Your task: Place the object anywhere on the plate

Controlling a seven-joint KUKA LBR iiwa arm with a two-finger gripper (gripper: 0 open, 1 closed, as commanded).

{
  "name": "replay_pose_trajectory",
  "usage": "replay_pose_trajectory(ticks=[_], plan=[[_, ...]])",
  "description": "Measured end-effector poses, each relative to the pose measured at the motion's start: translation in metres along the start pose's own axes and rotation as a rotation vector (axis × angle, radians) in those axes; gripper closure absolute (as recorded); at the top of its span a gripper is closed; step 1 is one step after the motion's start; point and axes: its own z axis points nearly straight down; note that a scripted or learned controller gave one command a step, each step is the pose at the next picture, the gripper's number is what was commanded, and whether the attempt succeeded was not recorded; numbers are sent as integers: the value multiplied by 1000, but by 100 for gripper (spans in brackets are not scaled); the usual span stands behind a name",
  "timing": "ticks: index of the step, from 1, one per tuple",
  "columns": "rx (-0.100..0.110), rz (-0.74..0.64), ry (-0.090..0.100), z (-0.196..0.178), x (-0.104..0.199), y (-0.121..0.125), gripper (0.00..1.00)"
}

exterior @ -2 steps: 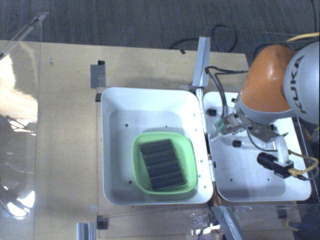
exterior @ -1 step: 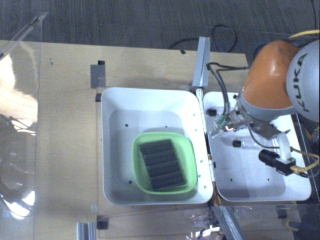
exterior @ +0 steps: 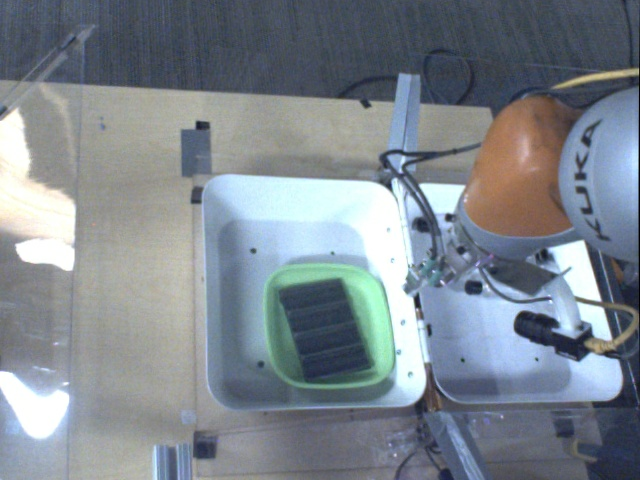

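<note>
A dark grey ridged block (exterior: pixel 322 330) lies flat on the green plate (exterior: pixel 377 303), a little tilted, and covers most of the plate's middle. The plate sits in the front right part of the left white bin (exterior: pixel 230 268). My gripper (exterior: pixel 436 270) is over the left side of the right bin (exterior: pixel 500 368), close to the wall between the two bins. It is largely covered by the arm's orange band (exterior: pixel 520 178) and grey wrist. It is apart from the block and the plate, to their right.
Black cables (exterior: pixel 415 203) run from the post at the back down to the wrist. A black connector (exterior: pixel 548 332) with a yellow cable hangs over the right bin. A grey post (exterior: pixel 405 108) stands behind the bins.
</note>
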Motion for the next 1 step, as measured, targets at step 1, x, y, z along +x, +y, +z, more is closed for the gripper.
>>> replay_pose_trajectory(ticks=[1], plan=[[0, 1, 0, 0, 0, 0, 0]])
